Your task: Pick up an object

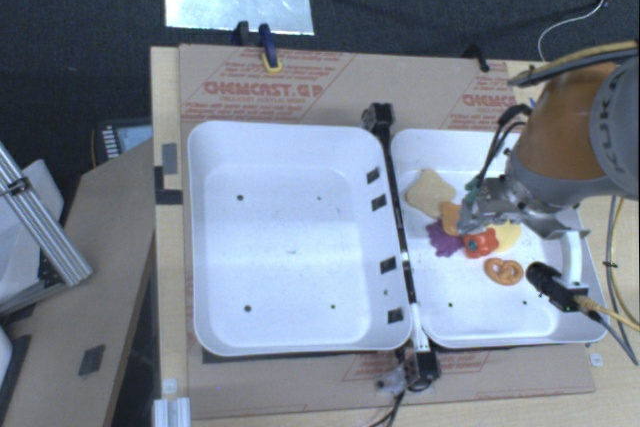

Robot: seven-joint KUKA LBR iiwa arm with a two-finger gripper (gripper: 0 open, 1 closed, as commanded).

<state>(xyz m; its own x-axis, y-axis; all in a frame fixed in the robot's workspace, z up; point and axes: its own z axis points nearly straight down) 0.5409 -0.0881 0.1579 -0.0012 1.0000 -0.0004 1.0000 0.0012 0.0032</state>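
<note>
Low, claw (478, 220) down among toys (470, 237), right bin (500, 330).

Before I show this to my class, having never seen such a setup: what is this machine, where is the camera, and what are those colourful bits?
One camera looks down at a slant on a bench with two shallow white bins. The grey and orange robot arm reaches in from the right; its gripper is low over the right bin. There lie toy foods: a tan slice, a purple piece, a red one, a yellow one, a pretzel. Whether anything is held, I cannot tell. The left bin sits alongside.
</note>
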